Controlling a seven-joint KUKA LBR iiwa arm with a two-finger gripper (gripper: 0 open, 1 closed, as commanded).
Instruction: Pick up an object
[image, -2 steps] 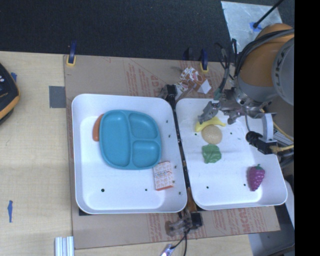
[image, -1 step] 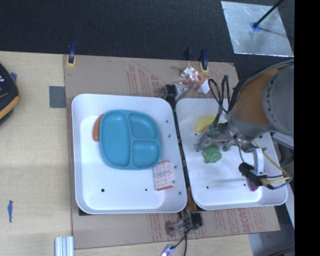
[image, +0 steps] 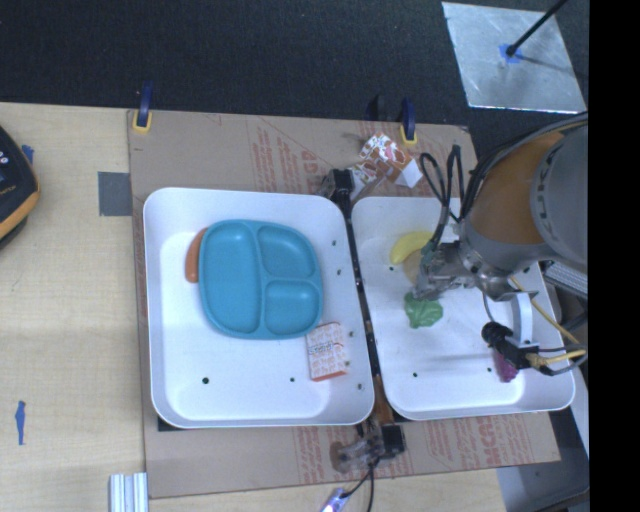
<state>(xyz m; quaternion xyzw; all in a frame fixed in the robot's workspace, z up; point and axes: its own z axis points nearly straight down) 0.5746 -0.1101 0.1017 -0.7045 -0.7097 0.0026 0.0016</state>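
I've got the hand (image: 432, 283) low in the right bin (image: 470, 395), right above the green object (image: 423, 312) beside the yellow piece (image: 409, 246); looks lined up for a top grab. Can't tell how the hand stands. Blue tray (image: 262, 278) sits in the left bin (image: 180, 385).

A single fixed camera looks down on the tabletop (image: 70, 330) from above, tilted at a slant so that dark floor (image: 250, 45) fills the band toward 12 o'clock. It stands far enough back to take in both white bins whole: the left bin (image: 175, 385) sits near the centre toward 9 o'clock, the right bin (image: 450, 385) toward 3 o'clock. The arm (image: 520, 200) enters the picture from 3 o'clock, large and close to the lens.
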